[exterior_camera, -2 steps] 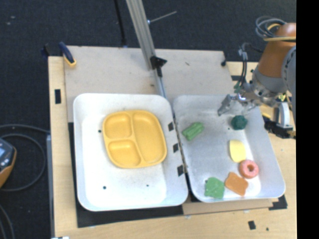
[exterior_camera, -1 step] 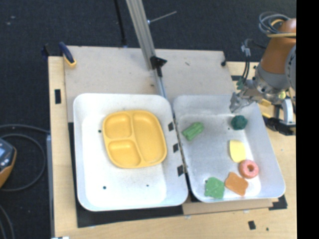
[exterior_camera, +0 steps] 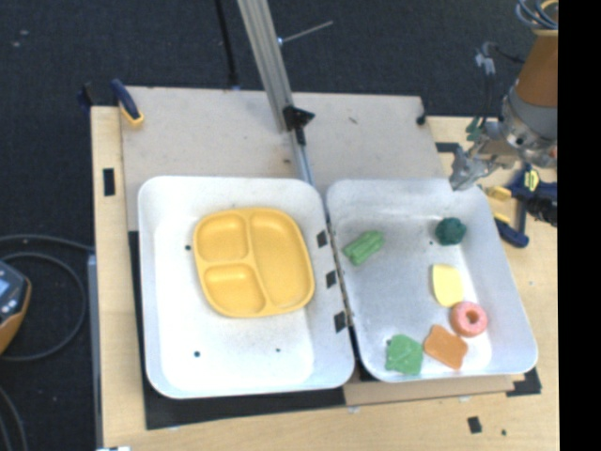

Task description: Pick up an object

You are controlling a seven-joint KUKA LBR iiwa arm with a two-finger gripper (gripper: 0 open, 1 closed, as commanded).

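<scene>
Camera view looks down at a slant on my bench, a pale wooden top carrying a speckled beige board at its far side and two shallow white bins side by side. My claw hangs at about two o'clock in the picture, just over the far right corner of the right bin; whether it is released or clenched I cannot tell, it is too small and blurred. Nothing can be seen in it.

Things to pick lie in the right bin: a green block at nine o'clock from the bin's centre, a dark green ball at one o'clock near my claw, a yellow piece at three o'clock, a pink ring touching an orange piece at five o'clock, and a green lump at six o'clock beside the orange one.

Left bin holds a yellow divided plate.

A slanted metal post rises from the board at twelve o'clock. Blue clamps grip the bench's edges. Around the bench the floor is dark carpet, with black cables at nine o'clock.
</scene>
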